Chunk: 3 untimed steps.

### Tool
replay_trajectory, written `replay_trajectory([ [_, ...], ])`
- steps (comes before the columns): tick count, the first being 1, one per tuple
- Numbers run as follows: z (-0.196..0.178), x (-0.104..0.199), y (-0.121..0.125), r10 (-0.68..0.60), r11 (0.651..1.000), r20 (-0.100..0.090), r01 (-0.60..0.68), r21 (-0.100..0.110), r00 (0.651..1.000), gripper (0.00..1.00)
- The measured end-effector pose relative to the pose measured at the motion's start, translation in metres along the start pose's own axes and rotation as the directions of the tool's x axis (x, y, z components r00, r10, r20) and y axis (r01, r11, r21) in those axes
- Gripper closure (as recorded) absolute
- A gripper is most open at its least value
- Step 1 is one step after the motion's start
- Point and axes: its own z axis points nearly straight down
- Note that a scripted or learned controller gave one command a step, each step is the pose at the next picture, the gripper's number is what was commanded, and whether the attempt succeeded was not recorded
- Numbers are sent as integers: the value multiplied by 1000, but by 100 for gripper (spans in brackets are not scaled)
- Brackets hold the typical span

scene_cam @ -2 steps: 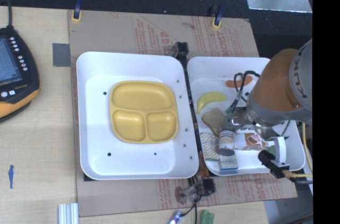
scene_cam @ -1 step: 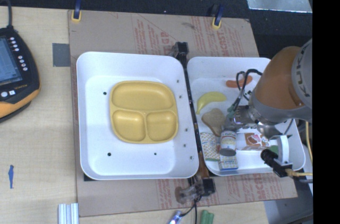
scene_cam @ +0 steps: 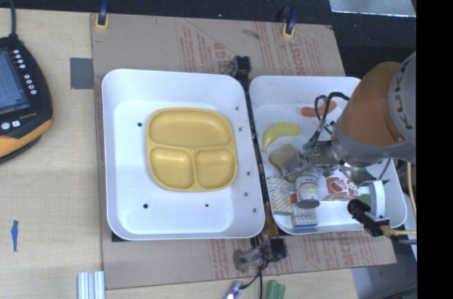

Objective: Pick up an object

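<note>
We see the grey arm's claw (scene_cam: 308, 161) low in the right shallow white bin (scene_cam: 272, 88), above a small round can (scene_cam: 307, 188) and beside a brownish lump (scene_cam: 284, 156); whether it is spread or pinching, we cannot tell. A yellow banana (scene_cam: 280, 133) lies just left. The left white bin (scene_cam: 120, 149) holds a yellow divided plastic plate (scene_cam: 191, 149). Brown cardboard (scene_cam: 177, 42) covers the wooden worktop (scene_cam: 49, 205), where a black-and-orange handheld controller (scene_cam: 18, 103) rests.
</note>
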Motion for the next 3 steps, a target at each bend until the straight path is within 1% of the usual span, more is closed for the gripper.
replay_trajectory([
  [1, 12, 12, -31, 2, 1000, -3, -2, 2, 1000, 0],
  [2, 2, 11, -30, -1, 1000, -1, 1, 1, 1000, 100],
  [3, -126, 31, -30, 4, 1000, -3, -4, -3, 1000, 100],
])
